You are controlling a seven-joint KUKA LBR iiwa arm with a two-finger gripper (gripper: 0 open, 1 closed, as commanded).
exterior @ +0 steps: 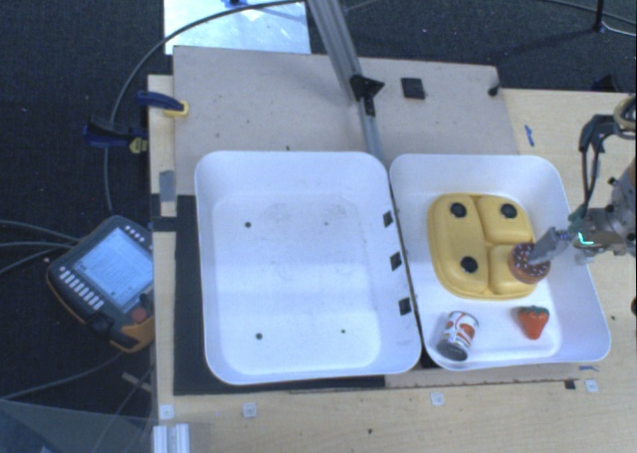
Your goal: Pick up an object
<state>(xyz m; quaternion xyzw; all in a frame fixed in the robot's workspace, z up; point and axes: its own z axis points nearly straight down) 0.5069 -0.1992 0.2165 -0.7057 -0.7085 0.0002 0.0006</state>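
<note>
In the right bin [572, 192] lies a yellow compartment tray [473, 242] with black dots. A small round brown and red object [523, 263] sits at the tray's right edge. A red strawberry [534, 321] and a small red and white can [458, 334], lying on its side, rest near the bin's front wall. My gripper [543, 251] reaches in from the right, and its tip is right at the round brown object. Whether it touches or grips that object is too small to tell.
The left bin [289, 262] stands beside the right one, with black clips [396, 262] along the shared wall. A grey pole [333, 23] slants over the back of the bench. A teach pendant [105, 277] lies off the bench at left.
</note>
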